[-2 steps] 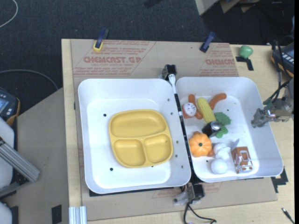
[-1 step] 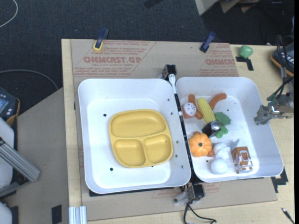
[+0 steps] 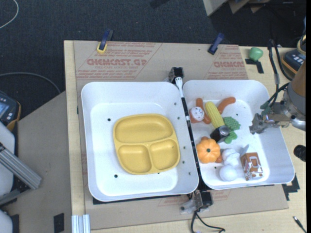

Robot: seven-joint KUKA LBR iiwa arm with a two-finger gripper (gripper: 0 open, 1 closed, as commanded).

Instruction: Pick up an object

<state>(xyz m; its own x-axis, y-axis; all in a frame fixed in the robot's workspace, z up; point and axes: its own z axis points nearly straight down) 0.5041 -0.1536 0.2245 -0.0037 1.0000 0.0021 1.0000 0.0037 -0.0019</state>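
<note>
The right bin [image 3: 281, 154] holds a pile of small items: a yellow corn cob [image 3: 214, 113], a reddish sausage [image 3: 226, 103], a white round dial [image 3: 197, 113], an orange pumpkin [image 3: 209, 151], a green leafy piece [image 3: 232, 124], a black item [image 3: 219, 133], white rounded pieces [image 3: 228, 172] and an orange-and-white box [image 3: 251, 164]. My gripper [image 3: 257, 125] hangs over the right side of this bin. It is to the right of the green piece and above the box, on bare bin floor. Nothing is visibly held in it.
The left bin [image 3: 97, 130] contains a yellow divided plate [image 3: 145, 142]. Two blue clamps [image 3: 104, 40] [image 3: 215, 43] pin the cardboard sheet at the back. A green ball [image 3: 255, 53] lies behind the right bin. Cables run along the right edge.
</note>
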